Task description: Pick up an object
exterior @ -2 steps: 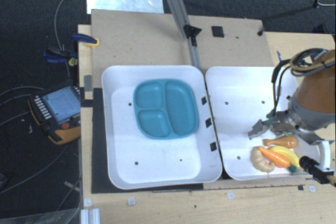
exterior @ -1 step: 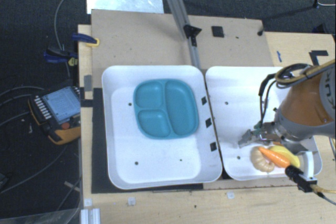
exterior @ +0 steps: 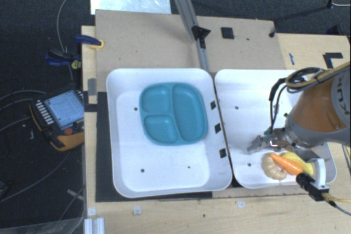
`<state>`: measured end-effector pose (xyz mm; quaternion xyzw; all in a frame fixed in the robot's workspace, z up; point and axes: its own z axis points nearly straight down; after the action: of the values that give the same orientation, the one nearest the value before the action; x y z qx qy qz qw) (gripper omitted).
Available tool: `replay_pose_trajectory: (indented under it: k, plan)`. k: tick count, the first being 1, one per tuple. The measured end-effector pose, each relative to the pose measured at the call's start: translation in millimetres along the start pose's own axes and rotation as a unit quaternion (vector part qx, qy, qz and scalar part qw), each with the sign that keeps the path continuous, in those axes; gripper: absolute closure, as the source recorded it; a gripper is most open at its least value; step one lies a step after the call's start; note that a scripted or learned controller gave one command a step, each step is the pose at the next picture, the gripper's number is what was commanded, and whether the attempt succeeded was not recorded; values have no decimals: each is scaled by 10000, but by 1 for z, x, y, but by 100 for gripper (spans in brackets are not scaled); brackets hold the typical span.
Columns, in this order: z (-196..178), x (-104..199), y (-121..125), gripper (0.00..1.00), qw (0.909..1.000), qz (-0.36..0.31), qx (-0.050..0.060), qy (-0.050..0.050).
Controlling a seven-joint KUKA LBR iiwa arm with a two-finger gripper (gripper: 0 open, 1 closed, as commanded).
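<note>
Carrot (exterior: pixel 289 163) just right of jaws (exterior: pixel 262 142)

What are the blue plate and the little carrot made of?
The blue plate looks like smooth matte plastic: one even color, molded into three sections. The carrot is probably toy plastic, judging by its bright, uniform orange, though it is too small to be sure.

A small cluster of toy food is seen at the near edge of the right bin (exterior: pixel 241 118), where an orange carrot (exterior: pixel 287 163) lies slanted across a pale beige rounded piece (exterior: pixel 273 169), with a yellow piece (exterior: pixel 299 160) touching the carrot on its right side.
</note>
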<state>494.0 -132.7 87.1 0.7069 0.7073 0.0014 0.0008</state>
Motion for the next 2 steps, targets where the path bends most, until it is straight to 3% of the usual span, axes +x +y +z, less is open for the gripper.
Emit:
replay_pose_trajectory:
  k: [1, 2]
  plan:
    - [-13, -1, 3, 100, 10000, 4, -47, -23]
    - [-70, -6, -4, 100, 10000, -8, -14, -13]
